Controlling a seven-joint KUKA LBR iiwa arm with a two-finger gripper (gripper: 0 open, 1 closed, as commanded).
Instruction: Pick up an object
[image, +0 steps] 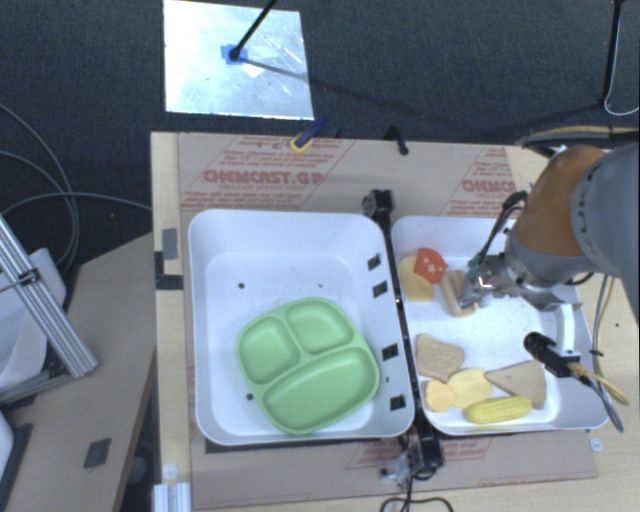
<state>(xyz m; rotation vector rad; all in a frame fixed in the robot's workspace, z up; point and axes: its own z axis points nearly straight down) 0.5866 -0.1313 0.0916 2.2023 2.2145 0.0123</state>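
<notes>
Gripper (468, 288) low in right bin (520, 232), fingers closed around a tan block (458, 292) near the bin's middle-left. Arm (575, 215) enters from right, wrist bent down and leftward. Right bin count: one red-and-yellow piece (424, 273), two bread-like slices, one round yellow piece, one corn cob (498, 409). Left bin (290, 235): one green divided tray (308, 364).

The room light is bright and even. The two white bins (300, 240) shine almost too bright, so their walls are hard to make out. A silver sheet (235, 60) at the top has shiny glare. Shadows are soft and small. The dark floor (70, 100) looks grainy. The arm (590, 210) on the right is a bit blurry.
</notes>
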